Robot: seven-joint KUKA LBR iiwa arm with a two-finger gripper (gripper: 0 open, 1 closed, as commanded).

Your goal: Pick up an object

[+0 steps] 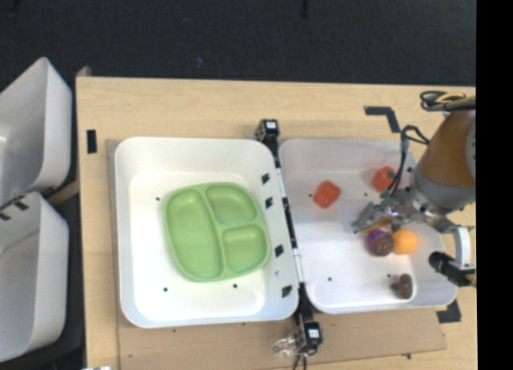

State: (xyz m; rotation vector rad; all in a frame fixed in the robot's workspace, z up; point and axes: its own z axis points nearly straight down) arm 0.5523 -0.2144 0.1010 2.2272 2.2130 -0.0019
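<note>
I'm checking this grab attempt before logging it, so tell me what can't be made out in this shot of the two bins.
- Gripper: too small and blurred in the camera view to tell its finger state or whether it grips anything.
- Red object: partly hidden behind the arm's cables.
- Brown object: too small and dark to identify.
- Arm: cut off at the right.

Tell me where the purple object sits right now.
In the camera view, the purple object lies in the right bin, toward its right side, touching or nearly touching the orange ball on its right, just below the gripper.
</note>
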